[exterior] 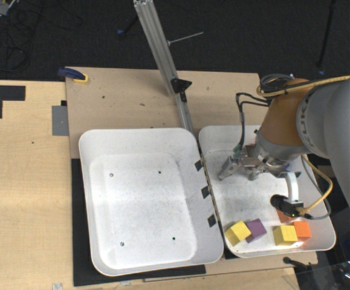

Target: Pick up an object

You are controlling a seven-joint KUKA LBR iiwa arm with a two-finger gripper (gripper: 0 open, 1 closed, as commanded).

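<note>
The grey arm with the orange band is reaching into the right bin (223,139) from the right. Its fingers (238,168) are hanging over the middle of that bin, and I cannot tell how far apart they are spreading. Nothing is sitting between them.

The blocks are lying along the bin's near edge, well apart from the fingers: a yellow block (237,232) touching a purple block (256,228), then another yellow block (285,235) beside an orange block (301,229). The left bin (96,144) is sitting beside it on the counter (120,98).

Even overhead light, white bins (138,144) slightly glaring, background dark, focus soft.
</note>
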